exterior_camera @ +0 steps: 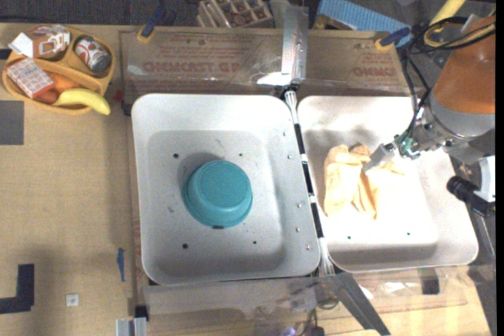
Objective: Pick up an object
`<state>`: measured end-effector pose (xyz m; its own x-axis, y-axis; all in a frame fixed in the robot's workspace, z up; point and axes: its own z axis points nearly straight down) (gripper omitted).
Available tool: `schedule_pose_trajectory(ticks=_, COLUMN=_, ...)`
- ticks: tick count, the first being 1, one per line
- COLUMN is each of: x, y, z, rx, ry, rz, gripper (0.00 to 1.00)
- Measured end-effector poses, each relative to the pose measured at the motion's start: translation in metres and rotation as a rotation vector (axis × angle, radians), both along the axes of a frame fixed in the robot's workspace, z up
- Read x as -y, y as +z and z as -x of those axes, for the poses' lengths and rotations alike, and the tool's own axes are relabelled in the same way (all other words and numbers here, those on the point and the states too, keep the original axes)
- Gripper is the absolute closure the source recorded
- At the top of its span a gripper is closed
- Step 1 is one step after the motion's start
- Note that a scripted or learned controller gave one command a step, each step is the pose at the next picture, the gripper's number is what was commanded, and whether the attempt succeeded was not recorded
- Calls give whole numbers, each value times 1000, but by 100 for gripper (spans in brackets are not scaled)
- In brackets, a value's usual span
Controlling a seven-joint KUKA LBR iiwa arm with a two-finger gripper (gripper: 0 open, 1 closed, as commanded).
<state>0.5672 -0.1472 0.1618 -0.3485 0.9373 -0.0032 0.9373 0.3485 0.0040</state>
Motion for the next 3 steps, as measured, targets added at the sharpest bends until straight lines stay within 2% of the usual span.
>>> schedule_pose_trajectory(ticks=1, x=-20, y=-70, z=9, rx=7, ry=62, rz=1, gripper=0)
schedule_pose_trajectory(ticks=2, x=-19, y=-59, z=8, rx=12, ry=58, rz=1, gripper=100)
schedule_pose_trajectory(ticks=3, x=-83, y=56, z=-37, rx=-2, ry=10, rz=0, gripper=100)
